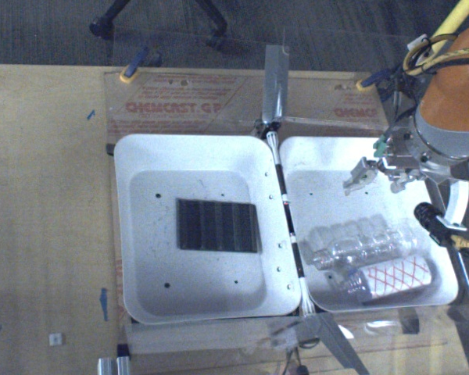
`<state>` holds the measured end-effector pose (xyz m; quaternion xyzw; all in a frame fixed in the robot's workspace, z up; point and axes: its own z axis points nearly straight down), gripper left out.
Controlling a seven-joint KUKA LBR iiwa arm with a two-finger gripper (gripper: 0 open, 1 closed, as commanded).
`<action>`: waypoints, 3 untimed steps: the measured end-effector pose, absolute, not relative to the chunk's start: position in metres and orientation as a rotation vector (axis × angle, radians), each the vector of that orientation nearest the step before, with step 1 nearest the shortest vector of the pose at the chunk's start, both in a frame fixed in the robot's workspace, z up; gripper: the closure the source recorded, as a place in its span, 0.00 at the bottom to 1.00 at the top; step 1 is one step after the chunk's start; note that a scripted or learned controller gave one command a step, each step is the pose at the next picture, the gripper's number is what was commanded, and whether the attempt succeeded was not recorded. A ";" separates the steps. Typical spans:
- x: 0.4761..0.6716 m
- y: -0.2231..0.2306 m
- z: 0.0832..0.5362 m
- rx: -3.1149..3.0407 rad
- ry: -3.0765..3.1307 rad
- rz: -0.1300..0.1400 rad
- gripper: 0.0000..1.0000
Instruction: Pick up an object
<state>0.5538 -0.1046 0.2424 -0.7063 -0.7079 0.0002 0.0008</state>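
Camera view looks down on a pale wooden bench (39, 209) that carries two shallow white bins side by side, with a metal divider strip between them. The left bin (141, 170), in the middle of the frame, holds a dark ribbed rectangular pad (218, 226) lying flat on its floor. The right bin (320, 162) holds a clear plastic bottle (359, 246) lying on its side toward the lower right, touching a white packet with a red lattice pattern (399, 276) just below it. The arm enters at the upper right, and its gripper (375, 170) hangs over the upper part of the right bin, well apart from the bottle, with nothing between its fingers; how far they are spread I cannot tell. A clear sheet with red lettering (172, 106) lies behind the bins. Along the top is dark carpet and the black legs of a stand (160, 2).
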 end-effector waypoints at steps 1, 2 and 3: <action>0.530 -0.141 0.172 -2.099 -2.337 0.000 0.00; 0.510 -0.162 0.089 -1.982 -2.450 -0.010 0.00; 0.511 -0.162 0.100 -1.987 -2.453 -0.017 1.00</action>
